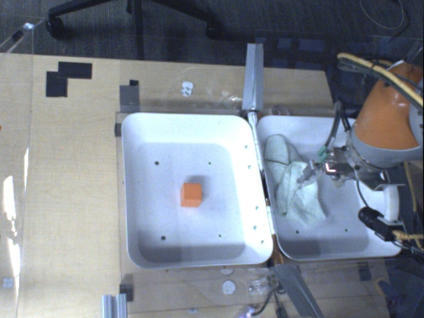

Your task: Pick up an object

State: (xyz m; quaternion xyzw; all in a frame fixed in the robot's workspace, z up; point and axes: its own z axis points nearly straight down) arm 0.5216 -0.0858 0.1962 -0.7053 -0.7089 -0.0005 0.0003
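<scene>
Camera view: pincer (317,171), grip state unclear, touches crumpled pale cloth (296,189) in right bin (344,244). Left of cloth, small orange cube (191,195) on smooth white left bin (142,177).

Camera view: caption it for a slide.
Gripper over pale cloth in right bin; orange cube in left bin.

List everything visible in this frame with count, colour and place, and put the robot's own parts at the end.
bins: 2, white, side by side on the bench, left bin, right bin
block: 1, orange, near the middle of the left bin
cloth: 1, pale whitish, crumpled in the left part of the right bin
bench: 1, light wood, under both bins
black patches: 2, on the bench's far left
chair base: 1, black, on the floor beyond the bench
arm: 1, grey with orange band, over the right bin
gripper: 1, at the cloth's right edge
</scene>
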